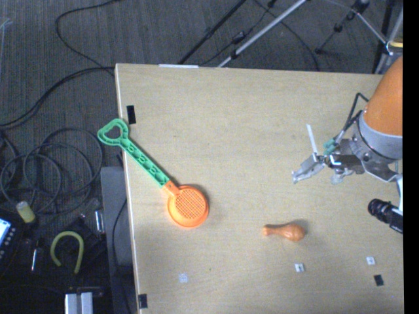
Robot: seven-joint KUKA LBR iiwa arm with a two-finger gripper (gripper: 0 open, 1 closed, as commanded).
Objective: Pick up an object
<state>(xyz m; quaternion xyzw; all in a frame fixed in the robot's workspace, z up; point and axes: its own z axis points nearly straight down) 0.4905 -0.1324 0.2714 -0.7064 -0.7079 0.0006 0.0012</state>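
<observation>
Hovering over the right part of the tan board [249, 110], the claw [314, 169] points toward the left of the view, its silvery fingers [302, 173] close together with nothing visible between them; a thin white strip stands up just behind them. Above the wrist, the arm's orange band [393, 100] shows at the right edge.

Two loose objects lie on the board. One is an orange drumstick-shaped toy [285, 231], lying flat below and slightly left of the claw, near it but apart from it. The other is a sieve-like paddle [157, 175] with a round orange mesh head and a long green handle that runs up and left to a looped end overhanging the board's left edge; it sits well apart from the claw.

A few small square markers dot the board (I count about three near the lower right, plus dark tabs on the left edge).

No walled container can be made out around these things; both toys rest directly on the flat tan surface.

Beyond the board, black cables [39, 169] coil on the grey carpet at left, and metal stand legs [288, 8] cross the floor at the top.
</observation>
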